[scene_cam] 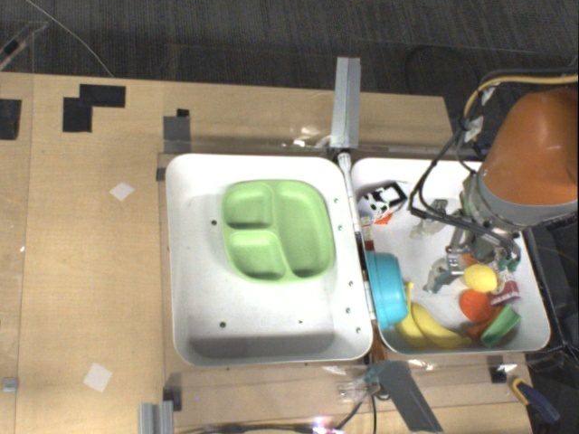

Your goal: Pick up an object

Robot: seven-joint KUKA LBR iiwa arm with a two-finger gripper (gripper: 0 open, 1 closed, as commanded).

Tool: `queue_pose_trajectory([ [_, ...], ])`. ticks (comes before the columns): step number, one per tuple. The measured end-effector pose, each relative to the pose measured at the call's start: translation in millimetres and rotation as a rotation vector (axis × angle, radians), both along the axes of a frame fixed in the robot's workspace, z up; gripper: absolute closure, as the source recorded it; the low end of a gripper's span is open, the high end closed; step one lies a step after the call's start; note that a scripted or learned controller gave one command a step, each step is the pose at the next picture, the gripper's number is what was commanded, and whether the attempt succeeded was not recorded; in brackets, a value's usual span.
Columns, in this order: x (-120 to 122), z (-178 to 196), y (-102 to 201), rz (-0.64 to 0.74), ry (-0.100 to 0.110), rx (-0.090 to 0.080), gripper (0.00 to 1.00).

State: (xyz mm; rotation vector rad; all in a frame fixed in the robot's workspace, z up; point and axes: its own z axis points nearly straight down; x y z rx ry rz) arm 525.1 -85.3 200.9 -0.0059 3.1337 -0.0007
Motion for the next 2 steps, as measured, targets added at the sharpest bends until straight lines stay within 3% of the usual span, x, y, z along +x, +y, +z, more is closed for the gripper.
queue_pose_trajectory([
  [1, 12.6, -102.3, -2.7, 0.006, -0.008, -0.002, 0.00],
  [2, 65.3, -102.2, -38.2, 0.108, -0.004, -0.002, 0.00],
])
